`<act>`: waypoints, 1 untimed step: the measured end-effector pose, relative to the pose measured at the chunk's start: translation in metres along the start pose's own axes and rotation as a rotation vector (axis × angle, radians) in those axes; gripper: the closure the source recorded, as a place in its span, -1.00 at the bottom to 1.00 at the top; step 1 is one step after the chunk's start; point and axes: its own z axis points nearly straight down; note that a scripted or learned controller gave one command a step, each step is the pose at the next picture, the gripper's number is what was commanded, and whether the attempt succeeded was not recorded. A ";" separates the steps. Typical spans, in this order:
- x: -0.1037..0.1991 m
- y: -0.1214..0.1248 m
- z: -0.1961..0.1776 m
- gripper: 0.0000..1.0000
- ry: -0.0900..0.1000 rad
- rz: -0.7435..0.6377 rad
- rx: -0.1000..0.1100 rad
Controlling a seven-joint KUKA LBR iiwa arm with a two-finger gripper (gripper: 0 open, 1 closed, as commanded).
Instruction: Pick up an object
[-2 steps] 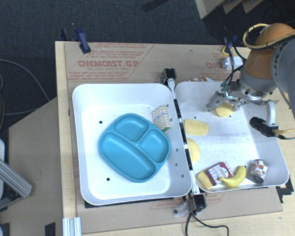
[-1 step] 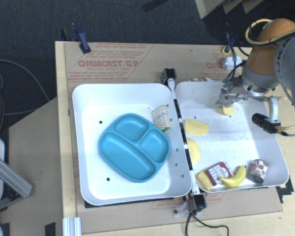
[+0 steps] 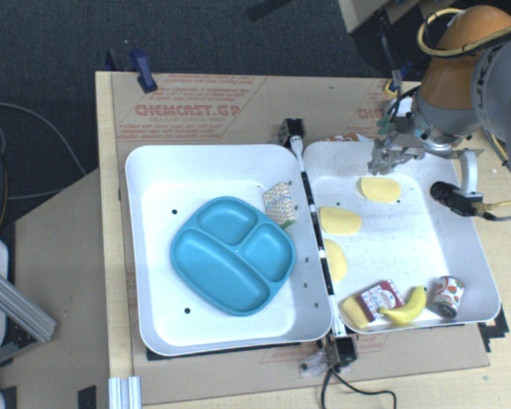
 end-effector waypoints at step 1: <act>0.000 0.000 0.001 -1.00 0.000 0.000 0.001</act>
